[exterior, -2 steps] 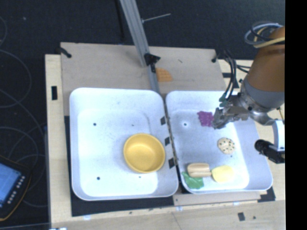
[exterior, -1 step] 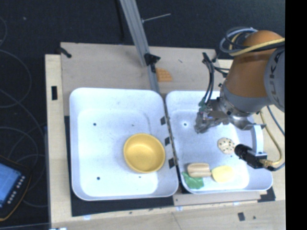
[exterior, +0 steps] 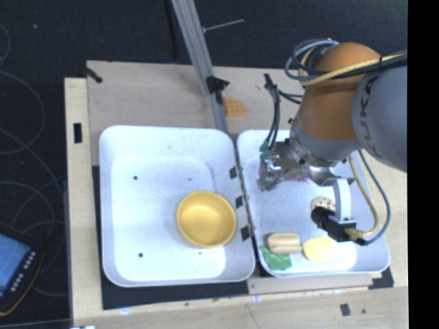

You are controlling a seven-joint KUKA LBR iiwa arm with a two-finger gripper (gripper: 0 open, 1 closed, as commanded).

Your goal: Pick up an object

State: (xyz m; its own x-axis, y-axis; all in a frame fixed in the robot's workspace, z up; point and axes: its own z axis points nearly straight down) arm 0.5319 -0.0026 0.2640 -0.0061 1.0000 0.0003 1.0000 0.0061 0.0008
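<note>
Bench (exterior: pixel 158 101): pale board carrying two shallow white bins side by side. Left bin (exterior: pixel 137 156): holds one yellow bowl (exterior: pixel 206 218), upright, near the wall it shares with its neighbour. Right bin (exterior: pixel 374 256): my arm (exterior: pixel 343 101), grey with the orange band, hangs over its upper half. My gripper (exterior: pixel 269 178): low over the upper left part of this bin, near the dividing wall; nothing visible between its fingers, and whether they stand apart or together I cannot tell from this slant. Beige block (exterior: pixel 284 242): near the front wall, long axis running left to right. Yellow piece (exterior: pixel 317 249): touching or just beside the block's right end. Green scrap (exterior: pixel 276 259): at the front-left corner, partly under the block. Judgement: the block is the nearest candidate, toward the front wall from my gripper, slightly to the right; the fingers should close across its short side.
</note>
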